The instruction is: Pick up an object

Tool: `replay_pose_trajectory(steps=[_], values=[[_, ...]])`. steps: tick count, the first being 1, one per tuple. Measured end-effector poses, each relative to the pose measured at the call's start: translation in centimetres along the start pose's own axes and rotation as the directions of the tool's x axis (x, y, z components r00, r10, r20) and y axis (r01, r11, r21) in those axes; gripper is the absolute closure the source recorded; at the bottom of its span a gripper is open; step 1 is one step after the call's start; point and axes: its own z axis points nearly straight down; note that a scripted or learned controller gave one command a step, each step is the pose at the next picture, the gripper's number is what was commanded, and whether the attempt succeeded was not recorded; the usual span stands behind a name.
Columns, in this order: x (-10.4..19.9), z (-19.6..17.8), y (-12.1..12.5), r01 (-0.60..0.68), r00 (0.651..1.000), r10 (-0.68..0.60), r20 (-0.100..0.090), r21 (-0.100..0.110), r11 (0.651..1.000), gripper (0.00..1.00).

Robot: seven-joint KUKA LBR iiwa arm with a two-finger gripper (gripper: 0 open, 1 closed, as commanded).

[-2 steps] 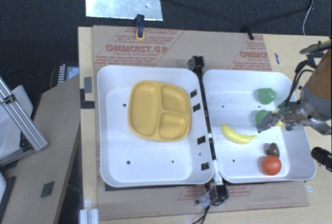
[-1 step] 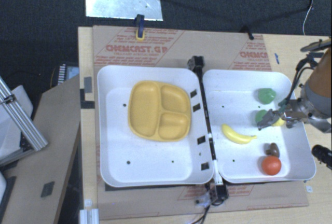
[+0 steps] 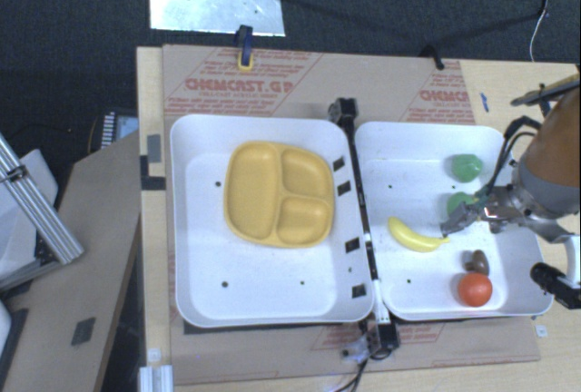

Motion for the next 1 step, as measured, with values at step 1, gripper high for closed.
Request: replay_pose_trajectory(steps=[1], values=[[-0.19, 4.21, 0.00, 0.000, 1.000, 0.000, 0.000, 0.001, 1.000, 0.00]])
